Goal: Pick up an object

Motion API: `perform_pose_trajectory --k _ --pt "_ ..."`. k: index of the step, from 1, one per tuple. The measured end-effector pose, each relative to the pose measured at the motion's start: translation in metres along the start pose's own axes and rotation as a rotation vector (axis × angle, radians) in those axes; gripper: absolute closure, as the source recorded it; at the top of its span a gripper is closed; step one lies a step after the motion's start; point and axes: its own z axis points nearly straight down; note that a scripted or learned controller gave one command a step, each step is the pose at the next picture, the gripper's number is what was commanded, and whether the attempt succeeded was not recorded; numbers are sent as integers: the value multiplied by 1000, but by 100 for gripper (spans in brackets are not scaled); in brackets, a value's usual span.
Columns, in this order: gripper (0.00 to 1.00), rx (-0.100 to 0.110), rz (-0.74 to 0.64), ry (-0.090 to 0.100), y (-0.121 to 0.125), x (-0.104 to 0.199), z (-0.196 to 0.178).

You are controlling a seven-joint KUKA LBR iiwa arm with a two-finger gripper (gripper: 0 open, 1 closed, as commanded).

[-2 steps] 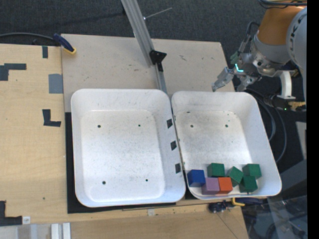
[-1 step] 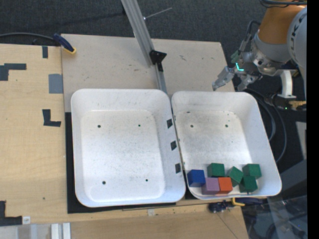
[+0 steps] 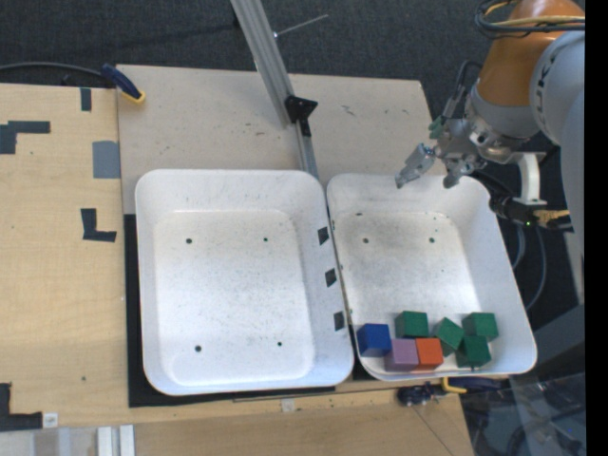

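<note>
Several small blocks lie bunched at the near edge of the right bin (image 3: 494,245): a blue block (image 3: 373,338), a purple block (image 3: 405,352), an orange block (image 3: 429,351) and several green blocks (image 3: 412,324). My gripper (image 3: 427,174) hangs over the far rim of that bin, well away from the blocks. Its two fingers are spread apart with nothing between them.
The left bin (image 3: 233,278) sits beside the right one, with black clips along the shared rim. A slanted metal pole (image 3: 275,65) rises behind the bins. A wooden bench extends to the left, marked with tape.
</note>
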Motion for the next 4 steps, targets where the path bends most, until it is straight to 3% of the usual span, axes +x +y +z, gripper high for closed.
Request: perform_pose_trajectory --k 2,3,4 --pt "0 1 -1 0 5 4 117" --pt "100 -4 -3 0 7 5 103" --pt "100 -11 -1 0 10 13 42"
